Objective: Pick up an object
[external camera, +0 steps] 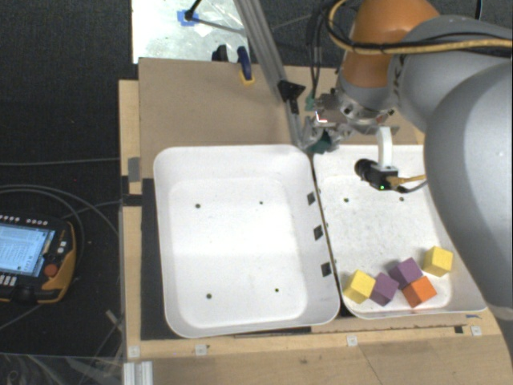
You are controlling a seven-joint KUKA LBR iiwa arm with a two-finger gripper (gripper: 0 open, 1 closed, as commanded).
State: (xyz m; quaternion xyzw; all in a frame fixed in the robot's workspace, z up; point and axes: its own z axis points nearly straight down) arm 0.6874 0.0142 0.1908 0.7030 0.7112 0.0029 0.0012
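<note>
The pincer (325, 141) is being held over the far corner of the right bin (361, 215), beside the divide from the left bin (232, 239); whether it is spread or pressed together cannot be told. The blocks are being kept well apart from it at that bin's near edge: yellow block (360, 285), purple block (384, 289), second purple block (406, 271), orange block (419, 292), second yellow block (438, 260).

Grey arm (461, 95) entering from the right of the camera view, its broad link filling the upper right and lower right. The orange band (385, 18) sits above the wrist, with dark cables looping over it. Below the band, the wrist points down and toward the left, carrying the claw (325, 139) at its lowest, leftmost end.
</note>
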